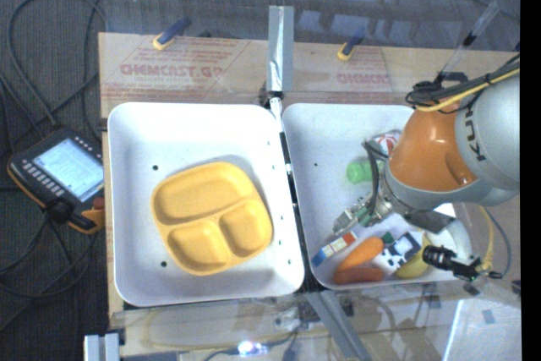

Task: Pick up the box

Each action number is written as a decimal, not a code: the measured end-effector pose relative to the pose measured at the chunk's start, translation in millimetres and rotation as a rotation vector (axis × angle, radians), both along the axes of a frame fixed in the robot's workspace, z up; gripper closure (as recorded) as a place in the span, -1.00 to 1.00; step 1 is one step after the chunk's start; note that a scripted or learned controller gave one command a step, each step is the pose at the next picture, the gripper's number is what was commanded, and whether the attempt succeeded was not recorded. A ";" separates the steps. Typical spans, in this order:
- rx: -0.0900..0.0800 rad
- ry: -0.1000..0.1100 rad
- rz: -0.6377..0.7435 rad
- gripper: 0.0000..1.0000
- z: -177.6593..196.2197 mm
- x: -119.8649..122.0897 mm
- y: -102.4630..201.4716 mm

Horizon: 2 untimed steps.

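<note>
Right bin (321, 148) on bench: gripper (365, 211), grip state unreadable, sits just up-left of box (399, 249), whose long axis runs diagonally toward the bin's front-left.

Matt yellow tray (213, 218) (plastic, smooth).

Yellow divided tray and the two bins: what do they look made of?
The yellow divided tray looks like moulded plastic, matte, with rounded compartment walls and soft highlights. The left bin and right bin look like thin formed white plastic with a slight sheen, though painted metal can't be ruled out.
</note>
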<state>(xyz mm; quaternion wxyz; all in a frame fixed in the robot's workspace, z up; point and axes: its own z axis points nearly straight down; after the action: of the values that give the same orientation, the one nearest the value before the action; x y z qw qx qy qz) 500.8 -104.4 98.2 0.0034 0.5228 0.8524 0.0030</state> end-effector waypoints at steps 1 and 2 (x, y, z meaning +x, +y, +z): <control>0.000 0.000 0.000 -1.00 -0.1 -0.2 -0.3; -0.006 -0.013 -0.021 -1.00 -7.1 -10.1 1.3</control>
<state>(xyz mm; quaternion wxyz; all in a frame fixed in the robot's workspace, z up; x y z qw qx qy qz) 490.7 -103.1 91.1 0.0103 0.5315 0.8470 0.0038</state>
